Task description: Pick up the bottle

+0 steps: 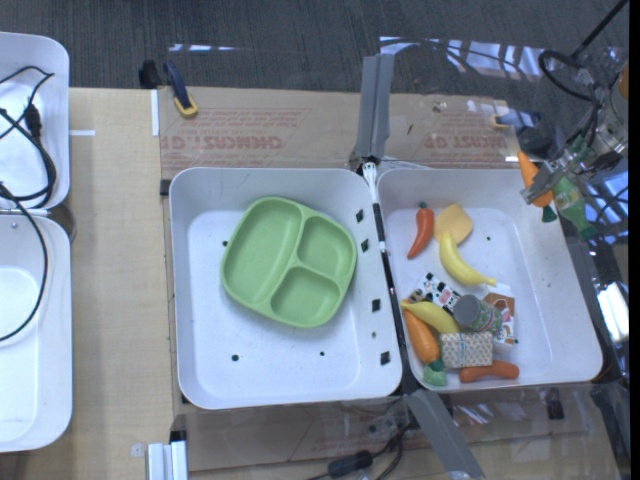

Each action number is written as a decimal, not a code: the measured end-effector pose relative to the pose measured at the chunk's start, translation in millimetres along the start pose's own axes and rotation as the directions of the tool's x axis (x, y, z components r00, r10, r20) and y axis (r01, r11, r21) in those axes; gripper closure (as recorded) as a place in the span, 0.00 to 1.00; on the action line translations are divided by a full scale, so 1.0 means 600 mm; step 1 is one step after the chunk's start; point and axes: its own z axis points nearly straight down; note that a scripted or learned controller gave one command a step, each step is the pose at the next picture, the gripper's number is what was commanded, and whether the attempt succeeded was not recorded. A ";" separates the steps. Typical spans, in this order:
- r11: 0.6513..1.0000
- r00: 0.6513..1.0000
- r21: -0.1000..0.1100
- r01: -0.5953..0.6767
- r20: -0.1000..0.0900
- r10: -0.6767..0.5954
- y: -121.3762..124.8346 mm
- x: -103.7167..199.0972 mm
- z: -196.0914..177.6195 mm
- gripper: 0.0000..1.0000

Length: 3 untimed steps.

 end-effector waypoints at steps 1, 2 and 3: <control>1.000 1.000 0.003 0.021 -0.004 -0.021 -0.145 0.054 0.035 1.00; 0.984 0.984 0.002 0.180 -0.003 -0.180 -0.107 0.039 -0.188 1.00; 0.862 0.862 0.000 0.507 -0.003 -0.507 -0.033 0.013 -0.102 1.00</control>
